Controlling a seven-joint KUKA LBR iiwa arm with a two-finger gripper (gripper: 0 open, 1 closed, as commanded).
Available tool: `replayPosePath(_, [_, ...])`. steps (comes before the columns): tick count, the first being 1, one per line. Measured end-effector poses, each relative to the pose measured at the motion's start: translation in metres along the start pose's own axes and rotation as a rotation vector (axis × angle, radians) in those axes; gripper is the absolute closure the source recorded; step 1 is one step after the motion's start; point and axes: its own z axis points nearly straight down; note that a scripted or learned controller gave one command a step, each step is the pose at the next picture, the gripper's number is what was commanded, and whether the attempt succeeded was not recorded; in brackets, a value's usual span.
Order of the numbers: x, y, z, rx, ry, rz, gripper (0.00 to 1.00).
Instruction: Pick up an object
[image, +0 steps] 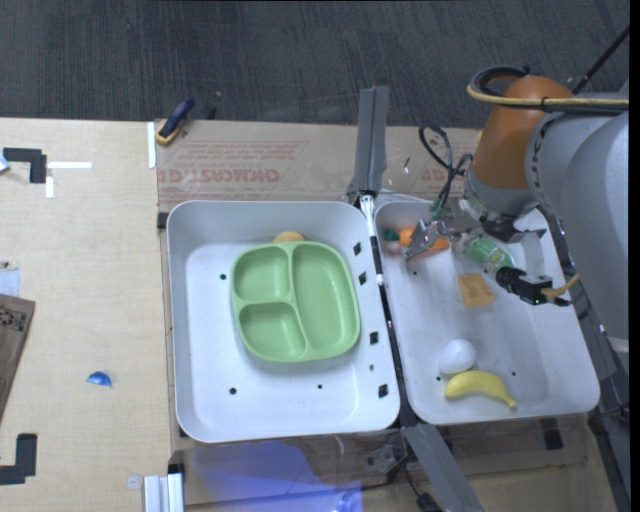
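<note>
1. Camera view puts the likeliest target, a small orange object (405, 236), at the far left corner of the right bin (560, 395), close against the divider between the two bins.
2. The gripper (424, 240) sits just beside that orange piece, on its right and a touch nearer the viewer; whether the two touch I cannot make out, and how the gripper is set, released or clenched, I cannot tell either.
3. So, as I judge it, the coming move turns on a short shift toward the divider and the far wall; the orange piece is too small to give a long axis.
4. Right of the gripper, under the wrist, lies a green bottle-like thing (487, 251), and just nearer the viewer a tan, bread-like piece (476, 290).
5. Well apart, toward the near edge of the same bin, a white ball (458, 355) rests just beside a banana (480, 387), whose long axis runs left to right.
6. The left bin (190, 330) bears a green divided plate (296, 300), with a yellowish object (289, 238) peeking out behind its far rim.
</note>
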Motion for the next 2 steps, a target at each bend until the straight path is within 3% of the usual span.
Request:
replayPosePath(1, [-0.001,0.0,-0.01,0.002,-0.002,-0.003,1.0])
replayPosePath(2, [0.006,-0.053,-0.025,0.001,0.001,0.027,1.0])
